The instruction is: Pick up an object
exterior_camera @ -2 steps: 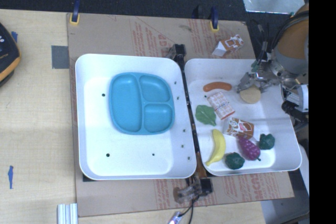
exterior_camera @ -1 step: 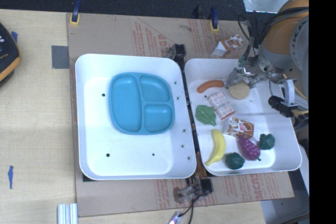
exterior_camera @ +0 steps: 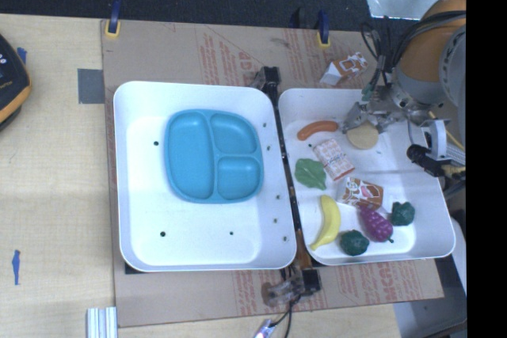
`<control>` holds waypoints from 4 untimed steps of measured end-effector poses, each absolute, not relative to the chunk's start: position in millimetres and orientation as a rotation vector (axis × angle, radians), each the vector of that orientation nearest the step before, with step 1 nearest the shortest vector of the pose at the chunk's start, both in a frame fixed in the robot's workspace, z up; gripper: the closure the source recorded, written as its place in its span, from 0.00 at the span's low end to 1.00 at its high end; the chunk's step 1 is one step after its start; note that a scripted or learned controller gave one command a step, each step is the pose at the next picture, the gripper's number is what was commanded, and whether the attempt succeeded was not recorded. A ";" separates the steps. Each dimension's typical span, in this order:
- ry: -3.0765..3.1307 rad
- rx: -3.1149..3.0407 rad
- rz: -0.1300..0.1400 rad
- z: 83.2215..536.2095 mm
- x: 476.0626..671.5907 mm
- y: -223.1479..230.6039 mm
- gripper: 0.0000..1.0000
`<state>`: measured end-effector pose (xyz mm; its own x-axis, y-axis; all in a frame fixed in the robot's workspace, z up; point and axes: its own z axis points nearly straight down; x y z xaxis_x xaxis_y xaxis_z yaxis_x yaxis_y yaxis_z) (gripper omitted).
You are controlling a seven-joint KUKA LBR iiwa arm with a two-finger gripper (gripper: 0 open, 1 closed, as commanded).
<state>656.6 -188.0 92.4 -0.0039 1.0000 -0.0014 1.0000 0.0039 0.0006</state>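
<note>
Grey metal, my jaws (exterior_camera: pixel 366 116) hang over the far end of the right bin (exterior_camera: pixel 432 249), tips at a pale tan round disc (exterior_camera: pixel 363 138); can't tell whether they're released or clenched on it. The disc is flat, smooth, no long axis. Just left of it, a glossy orange sausage (exterior_camera: pixel 318 128) runs left-right, slightly tilted. Nearer: crinkly printed packet (exterior_camera: pixel 333 158), leafy green piece (exterior_camera: pixel 310 173), curved yellow banana (exterior_camera: pixel 326 222) lying near-far, knobbly purple grapes (exterior_camera: pixel 375 223). The left bin (exterior_camera: pixel 135 241) holds a smooth blue three-section plate (exterior_camera: pixel 213 155).
</note>
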 end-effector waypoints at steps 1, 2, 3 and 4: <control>2.223 2.216 0.000 92.5 656.8 -192.5 1.00; 2.226 2.217 -0.001 92.3 656.4 -190.2 1.00; 2.229 2.215 -0.001 141.0 656.9 -115.8 1.00; 2.231 2.216 -0.005 192.1 602.1 -37.7 1.00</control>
